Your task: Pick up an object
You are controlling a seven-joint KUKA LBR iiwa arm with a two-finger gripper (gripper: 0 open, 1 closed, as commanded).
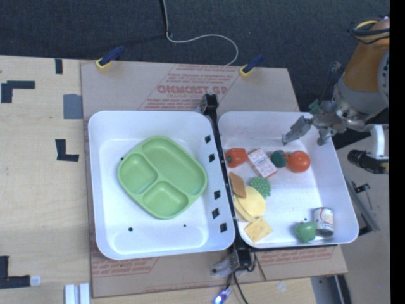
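Gripper hovers over the right bin's far right corner, two fingers spread apart, open, nothing between them. Nearest pickable items sit just below it: a red tomato-like ball and a small dark green piece, close together. Next along, a red-and-white packet and another red-orange ball near the divider. Lower down: a green bumpy piece, yellow pieces, a green ball touching a small can in the near right corner.

Risk: items are bunched, so a descent on the tomato may clip the dark green piece or roll the round ball off the fingers. Can and green ball sit tight against the bin wall, likely finger collision there.

Open room: the far strip of the right bin is bare, good for approach. Left bin holds a green divided plate, with bare floor around it. Cardboard on the worktop frames both bins.
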